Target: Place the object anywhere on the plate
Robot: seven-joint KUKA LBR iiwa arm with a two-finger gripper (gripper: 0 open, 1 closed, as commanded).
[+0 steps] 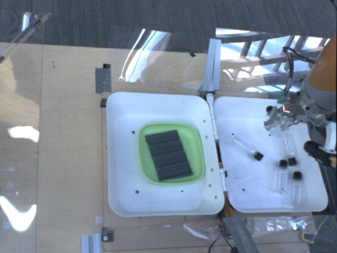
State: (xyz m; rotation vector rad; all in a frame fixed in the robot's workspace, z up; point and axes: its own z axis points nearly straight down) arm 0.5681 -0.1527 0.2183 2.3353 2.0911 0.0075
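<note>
A green plate (171, 154) is seen in the left bin (158, 104), a dark ribbed block (168, 155) covering its middle, with bare rim left all round. In the right bin (247, 194), four clear black-capped vials (245, 146) are scattered, with open floor toward its left wall. The arm (322, 83) is reached in from the right, the gripper (277, 120) poised over the bin's upper part; its opening cannot be told. No writing can be read.
</note>
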